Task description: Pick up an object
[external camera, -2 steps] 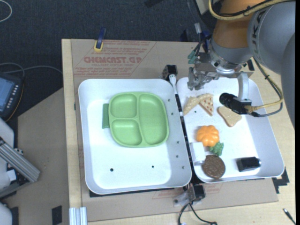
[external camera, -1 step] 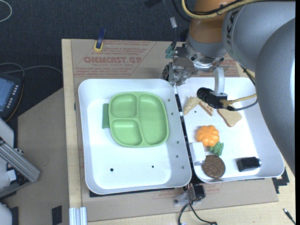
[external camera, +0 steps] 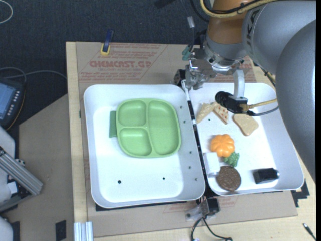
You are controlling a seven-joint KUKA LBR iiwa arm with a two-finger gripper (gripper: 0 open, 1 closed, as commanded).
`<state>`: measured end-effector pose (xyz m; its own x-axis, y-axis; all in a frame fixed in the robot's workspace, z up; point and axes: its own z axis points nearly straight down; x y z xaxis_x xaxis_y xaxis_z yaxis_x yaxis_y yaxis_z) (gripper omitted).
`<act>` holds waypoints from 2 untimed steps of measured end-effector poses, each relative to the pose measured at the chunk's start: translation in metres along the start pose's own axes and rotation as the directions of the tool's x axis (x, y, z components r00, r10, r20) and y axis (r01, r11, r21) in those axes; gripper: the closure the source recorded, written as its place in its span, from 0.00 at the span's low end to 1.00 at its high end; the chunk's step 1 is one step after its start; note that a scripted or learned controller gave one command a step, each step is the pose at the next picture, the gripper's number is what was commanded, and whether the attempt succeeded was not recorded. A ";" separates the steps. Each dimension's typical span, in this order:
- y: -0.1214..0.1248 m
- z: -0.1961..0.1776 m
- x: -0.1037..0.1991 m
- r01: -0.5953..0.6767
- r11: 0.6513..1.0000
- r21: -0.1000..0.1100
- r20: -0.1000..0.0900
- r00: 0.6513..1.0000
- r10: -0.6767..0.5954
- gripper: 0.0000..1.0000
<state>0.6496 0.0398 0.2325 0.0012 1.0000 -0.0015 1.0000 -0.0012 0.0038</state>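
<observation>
Two white bins (external camera: 100, 149) sit on a brown board (external camera: 130, 62) over dark carpet (external camera: 60, 14).

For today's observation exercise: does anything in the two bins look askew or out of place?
Mostly tidy. The green divided plate sits slightly rotated in the left bin, with a green piece poking out under its left edge. The toy foods cluster in the right bin.

- Bins (external camera: 100, 149): smooth white plastic with a slight sheen.
- Tray (external camera: 148, 127) in the left bin: matt pale green plastic.
- Board (external camera: 130, 64) under the bins: dull brown cardboard with red print.
- Pumpkin (external camera: 222, 144) in the right bin: glossy orange plastic.
- Arm (external camera: 281, 29): smooth grey casing, shiny orange band.
</observation>
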 end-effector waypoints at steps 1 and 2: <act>-0.009 -0.002 0.000 0.000 1.000 0.006 -0.001 1.000 0.000 1.00; -0.007 0.007 -0.007 0.000 1.000 0.007 0.000 1.000 0.000 1.00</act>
